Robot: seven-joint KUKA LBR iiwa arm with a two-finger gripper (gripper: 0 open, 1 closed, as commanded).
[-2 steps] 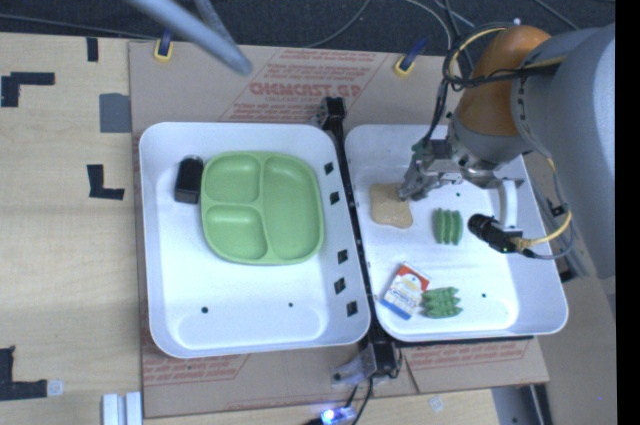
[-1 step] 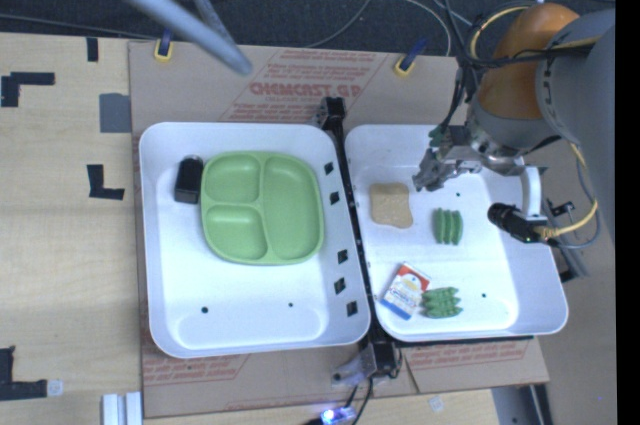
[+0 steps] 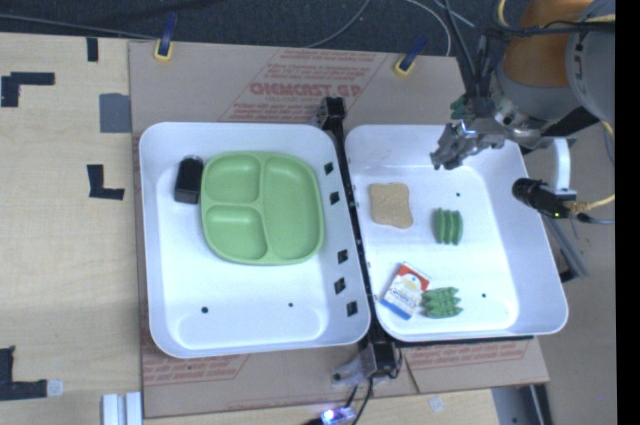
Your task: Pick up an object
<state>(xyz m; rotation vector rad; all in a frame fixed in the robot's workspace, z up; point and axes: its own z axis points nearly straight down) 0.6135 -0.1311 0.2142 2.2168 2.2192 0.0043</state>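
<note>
We see the arm (image 3: 560, 23) reaching in from the right, its gripper (image 3: 452, 151) over the upper part of the right bin (image 3: 530, 243), near the bin's far rim. At this angle we cannot tell whether the gripper is released or clenched, and we see no object in it. The candidate objects lie in the right bin, apart from the gripper: a slice of toast (image 3: 390, 204) near the bin's left side, a small green pod bundle (image 3: 448, 226) just to its right, and toward the near edge a red-and-white packet (image 3: 405, 291) touching a second green pod cluster (image 3: 441, 302). In the left bin (image 3: 170, 303) we note a green divided plate (image 3: 263, 207) with three compartments, and a small black block (image 3: 188, 179) just beside the plate's left edge. Both bins sit on a cardboard sheet (image 3: 300, 83).
</note>
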